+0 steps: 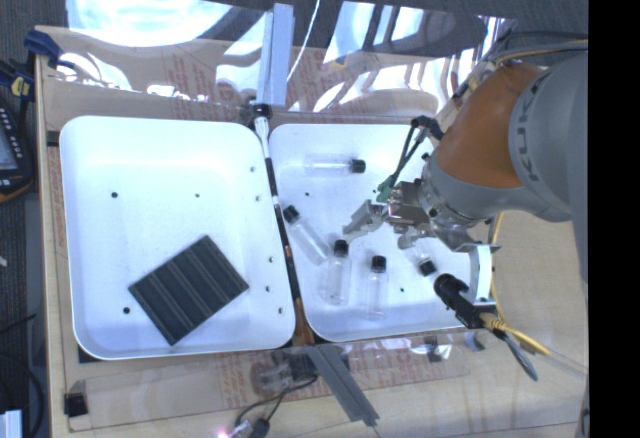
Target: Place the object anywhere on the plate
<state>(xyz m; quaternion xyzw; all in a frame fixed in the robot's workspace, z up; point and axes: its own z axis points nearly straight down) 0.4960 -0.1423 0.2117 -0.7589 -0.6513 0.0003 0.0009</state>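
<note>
The plate (188,288) is a dark grey ribbed rectangle lying at a slant in the lower part of the left bin (90,156). Several clear vials with black caps lie in the right bin (300,151): one (335,166) near the back, one (303,234) by the left wall, one (335,274) and one (377,288) near the middle. My gripper (385,229) hangs over the right bin's middle right, just above the capped ends of the middle vials. Its fingers (358,222) are spread open and nothing sits between them.
A further vial (425,261) lies right under the wrist near the bin's right wall. The grey arm with its orange band (490,131) covers the right bin's far right corner. A raised divider (278,226) separates the two bins.
</note>
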